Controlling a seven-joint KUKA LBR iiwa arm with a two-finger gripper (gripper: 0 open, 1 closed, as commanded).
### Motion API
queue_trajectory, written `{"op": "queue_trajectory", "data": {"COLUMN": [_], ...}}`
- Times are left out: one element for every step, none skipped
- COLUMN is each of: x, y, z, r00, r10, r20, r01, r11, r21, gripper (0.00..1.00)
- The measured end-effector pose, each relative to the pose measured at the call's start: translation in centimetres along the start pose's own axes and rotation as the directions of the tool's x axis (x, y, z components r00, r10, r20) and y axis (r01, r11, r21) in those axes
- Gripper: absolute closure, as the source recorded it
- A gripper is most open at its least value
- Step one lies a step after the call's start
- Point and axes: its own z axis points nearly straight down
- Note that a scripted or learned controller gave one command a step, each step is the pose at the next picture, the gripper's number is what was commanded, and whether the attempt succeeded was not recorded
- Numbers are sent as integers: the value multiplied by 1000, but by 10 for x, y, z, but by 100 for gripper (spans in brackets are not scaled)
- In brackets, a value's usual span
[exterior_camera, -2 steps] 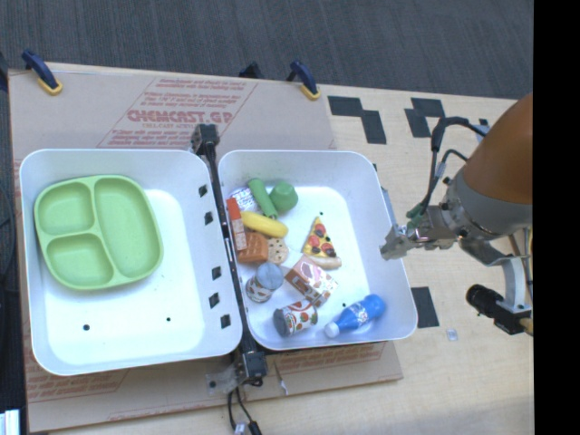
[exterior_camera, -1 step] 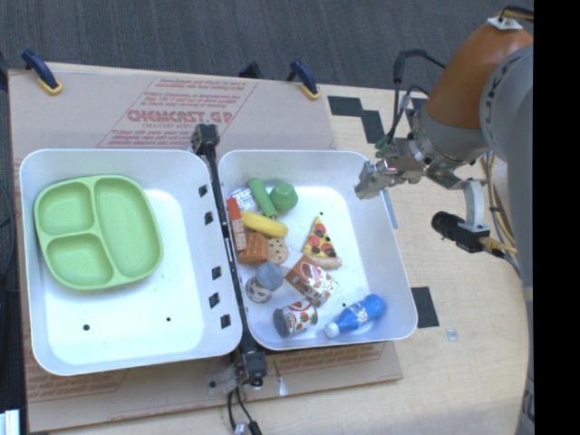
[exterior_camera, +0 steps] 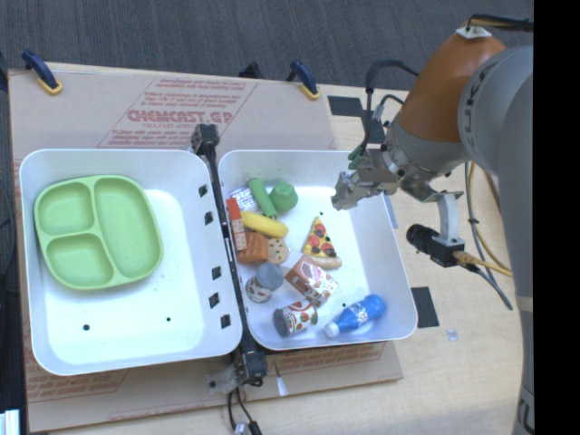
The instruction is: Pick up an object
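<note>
The pincer (exterior_camera: pixel 345 198) hangs over the right bin (exterior_camera: pixel 391 243), close to that bin's far right corner, with the grey arm (exterior_camera: pixel 453 89) slanting in from the right. Nothing is held in it, and from where I stand I cannot tell how it is set.

Everything it might pick is crowded toward the bin's left wall and near edge, likely just where it was tipped in: a green pepper (exterior_camera: pixel 275 196) at the far end, a banana (exterior_camera: pixel 264 225) below it, a pizza slice (exterior_camera: pixel 319 241) nearest the tool, then a small can (exterior_camera: pixel 294 318) and a blue bottle (exterior_camera: pixel 356 315) lying on their sides near the front edge. The pizza slice looks the easiest reach, I'd say, since it lies a little apart from its neighbours.

The left bin (exterior_camera: pixel 181 324) carries a green divided tray (exterior_camera: pixel 96 232) against its far left corner, well clear of the work.
</note>
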Motion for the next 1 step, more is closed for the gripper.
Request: {"op": "queue_trajectory", "data": {"x": [-15], "y": [25], "z": [19], "r00": [1000], "r10": [-1], "r20": [2], "r01": [1], "r11": [1000], "r21": [-2], "gripper": [100]}}
